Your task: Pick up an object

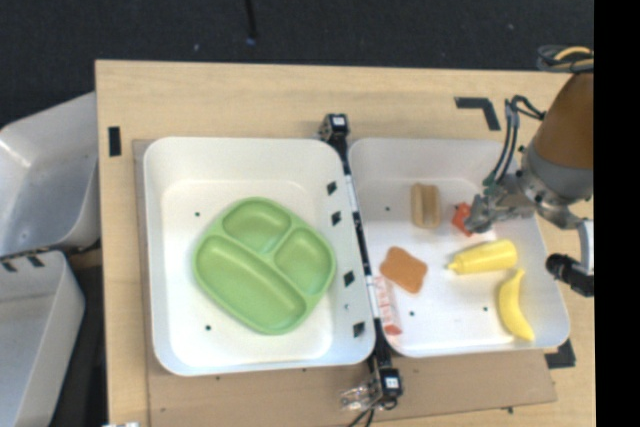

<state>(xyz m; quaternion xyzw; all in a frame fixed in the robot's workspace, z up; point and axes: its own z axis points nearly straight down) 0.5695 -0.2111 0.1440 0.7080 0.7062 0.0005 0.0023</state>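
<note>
Hand (484, 215) over red piece (461, 218), beside yellow bottle (483, 257).

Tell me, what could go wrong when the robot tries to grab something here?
The gripper is low in the right bin, next to a small red object and the yellow bottle. These sit close together, so it might bump or push the bottle instead of getting a clean grab. The banana lies near the bin's wall, so it could be awkward to reach.
</note>
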